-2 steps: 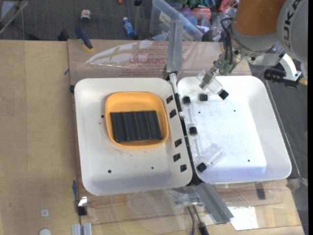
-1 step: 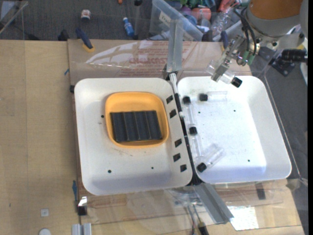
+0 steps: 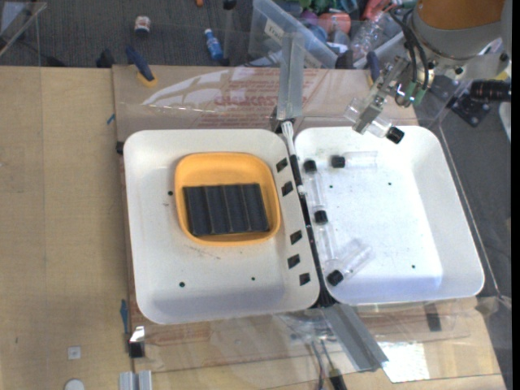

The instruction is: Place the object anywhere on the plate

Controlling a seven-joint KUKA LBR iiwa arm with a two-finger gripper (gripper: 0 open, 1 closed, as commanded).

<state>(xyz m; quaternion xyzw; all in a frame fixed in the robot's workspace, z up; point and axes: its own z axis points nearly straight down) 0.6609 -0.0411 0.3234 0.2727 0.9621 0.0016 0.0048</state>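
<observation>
Two white bins sit side by side. An orange plate (image 3: 227, 197) lies in the left bin (image 3: 154, 275), with a dark ribbed block (image 3: 227, 210) resting flat on it. Over the right bin's (image 3: 422, 218) far edge hangs the gripper (image 3: 375, 116); I cannot tell how it stands.
</observation>
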